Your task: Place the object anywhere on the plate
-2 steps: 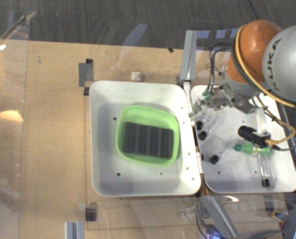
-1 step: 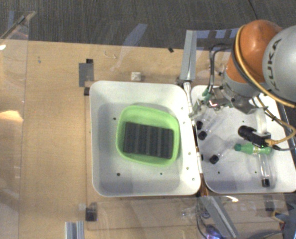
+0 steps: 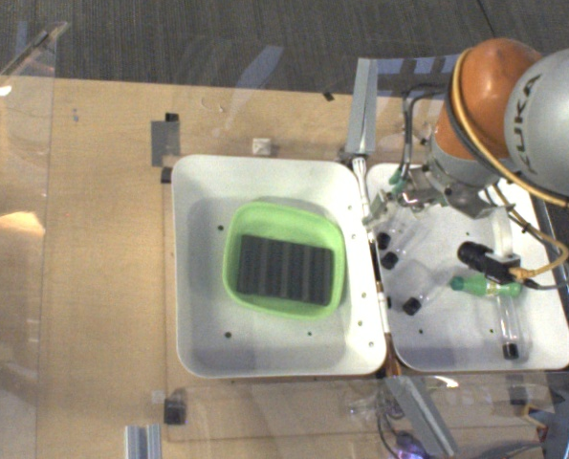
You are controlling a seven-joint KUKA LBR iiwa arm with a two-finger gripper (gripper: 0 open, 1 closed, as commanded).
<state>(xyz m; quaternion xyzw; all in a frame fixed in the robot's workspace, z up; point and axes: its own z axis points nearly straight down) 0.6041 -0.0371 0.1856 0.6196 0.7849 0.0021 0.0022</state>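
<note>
Object, likely the green-tipped clear piece [image 3: 477, 285], lies in the right-hand bin [image 3: 552, 352], long axis across the view, down-right of the jaws. Jaws apart or together: cannot tell. Green plate [image 3: 234, 256] sits opposite, in the left-hand bin [image 3: 198, 333].

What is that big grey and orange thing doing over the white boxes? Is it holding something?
It is a robot arm, filmed by one camera looking down from above the bench. Two white bins lie side by side. The left bin holds a green plate with a dark ridged middle. The arm reaches over the right bin, where small black bits and a clear tube with a green end lie. Its gripper hangs near that bin's far left corner; whether it holds anything, I cannot tell.
</note>
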